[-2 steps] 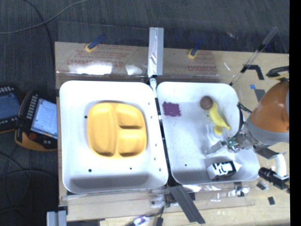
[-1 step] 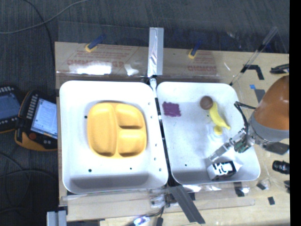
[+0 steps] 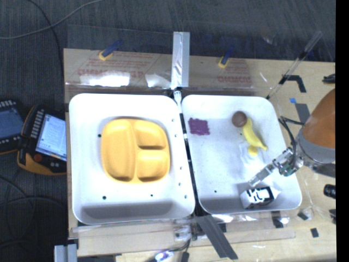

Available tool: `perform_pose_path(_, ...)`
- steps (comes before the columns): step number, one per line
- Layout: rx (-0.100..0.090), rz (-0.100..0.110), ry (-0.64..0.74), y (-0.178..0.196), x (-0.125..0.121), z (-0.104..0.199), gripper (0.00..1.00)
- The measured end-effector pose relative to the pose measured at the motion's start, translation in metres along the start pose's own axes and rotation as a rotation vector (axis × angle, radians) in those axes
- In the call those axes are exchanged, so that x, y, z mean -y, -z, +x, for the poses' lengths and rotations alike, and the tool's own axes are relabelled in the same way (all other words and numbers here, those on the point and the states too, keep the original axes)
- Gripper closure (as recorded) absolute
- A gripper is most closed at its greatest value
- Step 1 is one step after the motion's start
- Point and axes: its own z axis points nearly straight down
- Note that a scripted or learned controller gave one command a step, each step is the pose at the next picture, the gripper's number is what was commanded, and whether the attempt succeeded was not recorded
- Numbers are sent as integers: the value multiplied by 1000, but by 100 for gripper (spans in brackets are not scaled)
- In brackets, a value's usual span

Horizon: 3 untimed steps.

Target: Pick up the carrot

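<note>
Gripper (image 3: pixel 256 179) is low over the right bin (image 3: pixel 218 195), near its front-right corner; spread or closed, cannot tell. Banana (image 3: pixel 252 135), brown ball (image 3: pixel 239 119) and purple lump (image 3: pixel 199 126) lie farther back.

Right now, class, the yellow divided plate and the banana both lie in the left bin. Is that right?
No. The yellow divided plate does lie in the left bin, but the banana lies in the right bin, beside a brown ball. The camera view shows this.
</note>
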Motion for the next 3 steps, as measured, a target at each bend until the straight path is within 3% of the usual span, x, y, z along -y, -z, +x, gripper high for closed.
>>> perform_pose_path(1,-10,-17,-484,-38,-12,2,0)
perform_pose_path(2,3,-12,-229,-40,-9,4,0)
perform_pose_path(3,6,-15,-226,-33,-12,3,100)
